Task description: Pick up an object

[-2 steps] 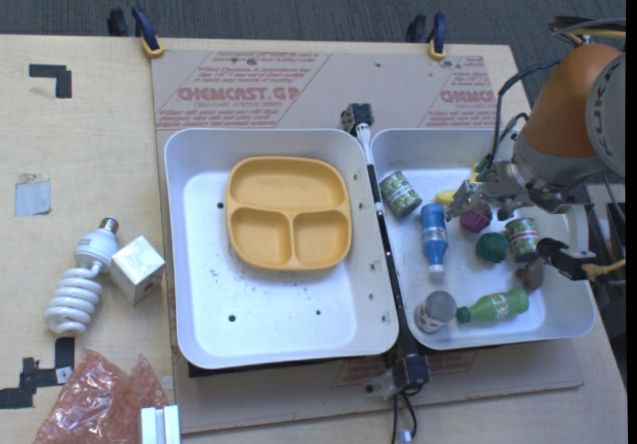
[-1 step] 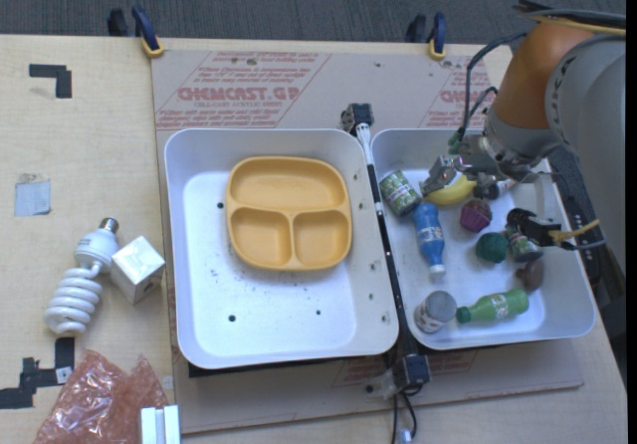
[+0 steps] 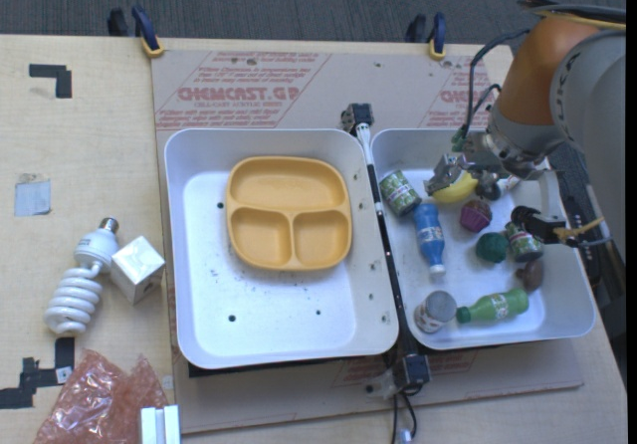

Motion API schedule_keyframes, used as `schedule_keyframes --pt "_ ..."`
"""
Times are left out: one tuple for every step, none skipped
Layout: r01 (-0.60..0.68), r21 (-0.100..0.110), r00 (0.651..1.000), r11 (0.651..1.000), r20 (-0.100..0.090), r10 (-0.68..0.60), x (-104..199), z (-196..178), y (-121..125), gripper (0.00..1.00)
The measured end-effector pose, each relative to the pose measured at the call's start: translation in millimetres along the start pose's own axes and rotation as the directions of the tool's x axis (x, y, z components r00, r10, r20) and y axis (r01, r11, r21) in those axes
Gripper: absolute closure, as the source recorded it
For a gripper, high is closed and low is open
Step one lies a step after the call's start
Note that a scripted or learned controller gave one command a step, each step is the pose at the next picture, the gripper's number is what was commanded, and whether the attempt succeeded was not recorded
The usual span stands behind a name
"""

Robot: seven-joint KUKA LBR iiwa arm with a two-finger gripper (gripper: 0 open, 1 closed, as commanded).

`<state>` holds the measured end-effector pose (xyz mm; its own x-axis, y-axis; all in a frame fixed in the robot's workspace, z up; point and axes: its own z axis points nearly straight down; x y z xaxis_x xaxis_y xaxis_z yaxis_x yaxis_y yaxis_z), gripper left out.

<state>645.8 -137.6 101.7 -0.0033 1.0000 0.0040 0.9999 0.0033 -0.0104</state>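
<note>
Presently, right bin (image 3: 567, 318): gripper (image 3: 453, 173) low over the yellow fruit (image 3: 456, 189), touching it; finger spread cannot be told, nothing seen held. Nearby: blue bottle (image 3: 429, 233), green bottle (image 3: 495, 307), can (image 3: 399, 192). Left bin (image 3: 199, 333): yellow tray (image 3: 289, 211).

The arm (image 3: 582, 74) comes in from the right edge of the camera view, its thick grey body filling the upper right corner. An orange band (image 3: 547, 54) wraps it just above the wrist, and below that band the arm narrows into a grey wrist that slants down and to the left. Dark cables loop along the wrist's left side. At its end sits the tool (image 3: 450, 176), a small metal head lowered over the upper part of the right bin. How the tool's tips stand cannot be made out.
</note>
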Motion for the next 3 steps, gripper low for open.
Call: schedule_keyframes --pt "-0.001 -0.012 1.0 1.0 0.005 0.001 57 -125 -5 1.0" --pt "-0.001 -0.011 1.0 1.0 0.005 0.001 57 -125 -5 0.0" --pt "-0.005 -0.01 1.0 1.0 0.004 0.005 33 -2 -60 0.0"
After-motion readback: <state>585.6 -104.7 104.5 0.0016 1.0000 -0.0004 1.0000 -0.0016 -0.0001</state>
